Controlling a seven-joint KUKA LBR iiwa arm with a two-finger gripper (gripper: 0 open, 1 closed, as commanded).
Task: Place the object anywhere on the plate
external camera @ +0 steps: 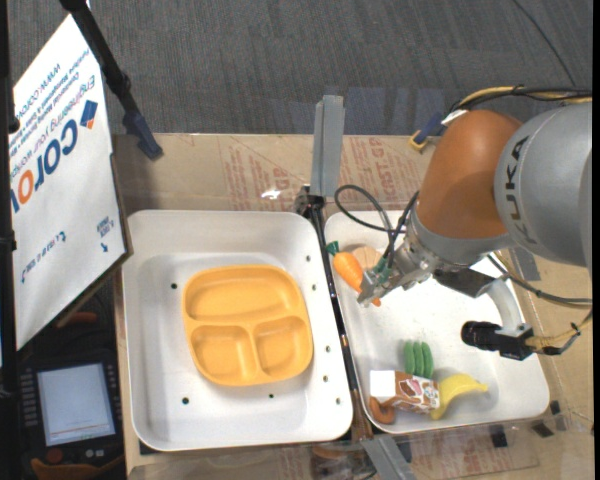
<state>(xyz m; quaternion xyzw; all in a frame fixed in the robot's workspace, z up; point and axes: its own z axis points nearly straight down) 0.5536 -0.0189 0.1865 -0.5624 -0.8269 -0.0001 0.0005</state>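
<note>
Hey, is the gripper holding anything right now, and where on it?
Cannot be told: the gripper sits at the toy carrot, but a grasp isn't clearly visible.

Yellow plate [248,324] centred in left bin [150,268]; right of plate, in right bin [525,368]: orange carrot [348,268] touching tool [372,286], green pea pod [417,358], banana [458,392], brown carton [412,391]

1. A single fixed camera sits above the bench and looks down at a slant, facing toward 12 o'clock.
2. It stands far enough back to take in both shallow white plastic bins: the left bin [150,368] with the yellow three-compartment plate [248,323], and the right bin [525,393].
3. The grey arm with the orange band [480,183] enters from 3 o'clock.
</note>
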